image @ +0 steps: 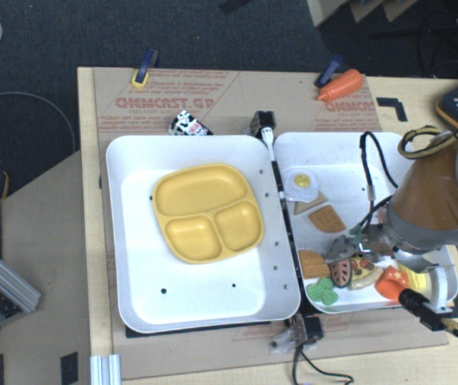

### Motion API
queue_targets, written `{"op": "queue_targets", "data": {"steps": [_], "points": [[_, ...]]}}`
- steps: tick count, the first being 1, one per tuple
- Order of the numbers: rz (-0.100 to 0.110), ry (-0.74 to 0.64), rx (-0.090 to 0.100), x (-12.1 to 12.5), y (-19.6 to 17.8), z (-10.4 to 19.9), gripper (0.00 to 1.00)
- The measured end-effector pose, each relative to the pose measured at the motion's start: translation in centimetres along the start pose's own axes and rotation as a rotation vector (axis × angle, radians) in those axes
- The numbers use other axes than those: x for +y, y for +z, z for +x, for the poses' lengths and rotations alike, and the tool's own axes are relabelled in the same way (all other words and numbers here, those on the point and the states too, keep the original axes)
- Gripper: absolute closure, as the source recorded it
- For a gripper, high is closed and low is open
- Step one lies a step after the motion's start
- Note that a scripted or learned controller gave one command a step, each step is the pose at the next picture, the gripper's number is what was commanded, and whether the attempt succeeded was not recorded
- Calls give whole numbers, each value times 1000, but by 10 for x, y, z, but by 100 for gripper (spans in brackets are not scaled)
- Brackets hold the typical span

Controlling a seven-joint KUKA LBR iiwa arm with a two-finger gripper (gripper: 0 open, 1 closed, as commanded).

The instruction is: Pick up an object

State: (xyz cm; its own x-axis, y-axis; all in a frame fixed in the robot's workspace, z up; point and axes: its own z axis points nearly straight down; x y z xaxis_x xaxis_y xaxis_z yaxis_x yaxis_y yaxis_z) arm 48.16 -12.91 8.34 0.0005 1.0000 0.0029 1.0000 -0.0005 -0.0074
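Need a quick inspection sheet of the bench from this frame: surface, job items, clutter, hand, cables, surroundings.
Surface: wooden bench bearing two white bins side by side, left bin and right bin.
Job's things: yellow divided plate in the left bin; toy foods in the right bin, among them a fried egg, a cracker, a watermelon slice and a green leafy piece.
Clutter: orange carrot toy, black-and-white toy and yellow-blue clamp on the bench outside the bins.
Grippers: hand low over the food pile in the right bin; finger state unclear.
Cables: black cable looping over the right bin.
Surroundings: dark carpet.
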Motion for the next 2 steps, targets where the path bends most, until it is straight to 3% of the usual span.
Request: {"op": "queue_targets", "data": {"steps": [1,2], "points": [[-12,1,-3,3,-15,-1,100],[-14,-1,-6,0,-77,1,100]]}}
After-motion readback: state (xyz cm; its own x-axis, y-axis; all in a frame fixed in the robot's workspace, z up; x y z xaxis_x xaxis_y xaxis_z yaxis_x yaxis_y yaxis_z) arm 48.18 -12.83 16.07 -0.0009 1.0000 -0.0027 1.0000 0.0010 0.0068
